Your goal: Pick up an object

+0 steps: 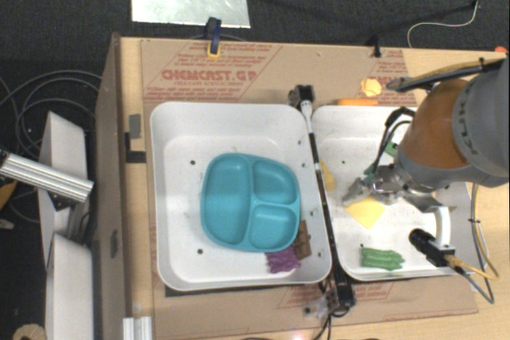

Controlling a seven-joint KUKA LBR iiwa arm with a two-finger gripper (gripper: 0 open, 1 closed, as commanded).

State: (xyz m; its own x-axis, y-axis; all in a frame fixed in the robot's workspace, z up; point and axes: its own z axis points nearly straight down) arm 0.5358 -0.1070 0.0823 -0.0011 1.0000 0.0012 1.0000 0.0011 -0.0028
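My gripper (369,189) hangs low over the left half of the right bin (351,141), with the grey and orange arm reaching in from the right. A yellow wedge (366,212) lies on the bin floor just below the gripper, touching or nearly touching it. Near the front wall of the same bin lies a green pod-like piece (381,257). A small yellow item (323,176) rests against the divider side of that bin. An orange piece (357,101) sits at the bin's far rim.
The left bin (179,139) holds a teal divided plate (251,201), with a purple lump (280,260) and a brown piece (303,241) at its front right corner. A black clamp bar (312,151) runs between the bins.
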